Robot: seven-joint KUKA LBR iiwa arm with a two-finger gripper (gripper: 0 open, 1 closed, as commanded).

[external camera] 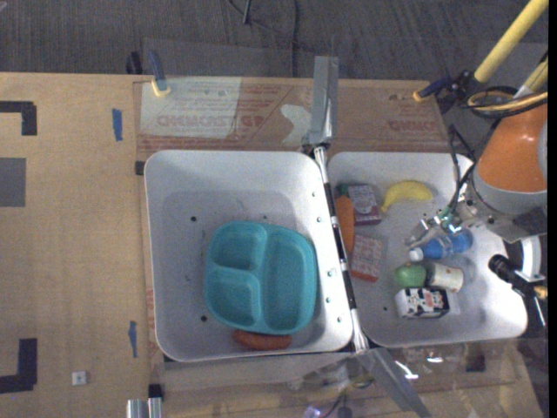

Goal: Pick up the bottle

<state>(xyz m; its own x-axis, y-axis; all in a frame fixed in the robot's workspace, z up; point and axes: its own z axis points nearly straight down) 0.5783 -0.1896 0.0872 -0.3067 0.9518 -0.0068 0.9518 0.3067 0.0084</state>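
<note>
1. Two shallow white bins sit side by side on the bench: the left bin [174,190] and the right bin [487,320], meeting along a central seam.
2. The arm [513,159], grey with an orange band, enters from 3 o'clock and reaches down into the right bin.
3. The gripper [438,226] sits near the centre of the right bin, directly at the 11 o'clock end of the bottle; whether its jaws are spread or pressed together cannot be told, since the metal parts blur together there.
4. The bottle [444,246], clear blue with a white cap, lies on its side in the middle of the right bin, cap toward 8 o'clock. No part of it can be seen between the gripper's tips.
5. Just at 6 o'clock of the bottle lie a green object [409,274] and a white cup [446,277], touching each other.
6. A black-and-white carton [422,302] lies at 6 o'clock of those two.
7. A yellow banana [406,193] lies at 11 o'clock of the bottle, near the bin's far wall.
8. Along the right bin's 9 o'clock wall lie an orange carrot [346,222], a dark packet [363,200] and a reddish packet [366,257].
9. The left bin holds a teal divided tray [261,277]; a red sausage-like item [261,340] lies at its 6 o'clock edge.
</note>
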